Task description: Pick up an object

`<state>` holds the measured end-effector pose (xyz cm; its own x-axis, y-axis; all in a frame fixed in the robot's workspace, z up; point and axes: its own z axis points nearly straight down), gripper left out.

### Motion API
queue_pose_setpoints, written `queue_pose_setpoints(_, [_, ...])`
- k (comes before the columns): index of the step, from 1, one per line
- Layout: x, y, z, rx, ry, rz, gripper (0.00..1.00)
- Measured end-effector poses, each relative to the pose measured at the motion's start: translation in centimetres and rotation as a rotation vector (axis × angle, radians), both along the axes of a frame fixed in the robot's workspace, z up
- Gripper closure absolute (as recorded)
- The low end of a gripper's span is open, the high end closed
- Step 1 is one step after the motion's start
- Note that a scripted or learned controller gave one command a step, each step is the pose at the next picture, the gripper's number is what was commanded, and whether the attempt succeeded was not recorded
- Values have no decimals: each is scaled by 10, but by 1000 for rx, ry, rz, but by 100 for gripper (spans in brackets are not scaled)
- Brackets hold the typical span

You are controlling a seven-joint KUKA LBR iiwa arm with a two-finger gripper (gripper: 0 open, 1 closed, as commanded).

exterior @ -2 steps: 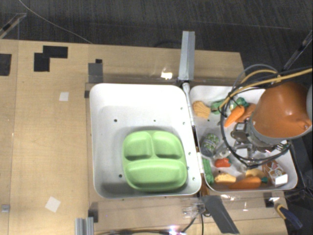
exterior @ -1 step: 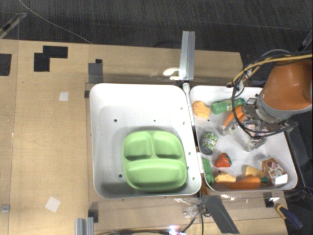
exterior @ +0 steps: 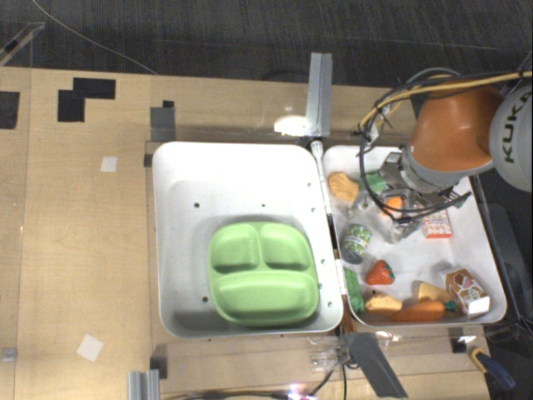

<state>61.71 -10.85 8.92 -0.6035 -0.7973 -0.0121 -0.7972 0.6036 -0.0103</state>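
Observation:
The right bin (exterior: 487, 248) holds several toy foods. At its left are a tan bread piece (exterior: 341, 186), a green can (exterior: 356, 240) and a red strawberry (exterior: 380, 272). Along the front edge lie a carrot (exterior: 420, 311), a cheese wedge (exterior: 429, 290) and a small box (exterior: 465, 290). My gripper (exterior: 400, 222) hangs low over the back middle of this bin, under the orange wrist band (exterior: 450, 132). An orange piece (exterior: 393, 202) and a green piece (exterior: 376, 182) lie right beside it, partly hidden by the wrist. A red-and-white packet (exterior: 435, 223) sits just to its right.
A green divided plate (exterior: 262, 272) lies in the left bin (exterior: 179, 223), toward its front. A metal post (exterior: 319, 94) stands behind the wall between the bins. Cables (exterior: 391, 107) loop off the wrist above the right bin's back edge.

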Motion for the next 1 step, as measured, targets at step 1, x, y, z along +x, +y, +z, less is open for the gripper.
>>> queue_pose_setpoints(1, [-70, 18, 2, -3, 0, -41, 0])
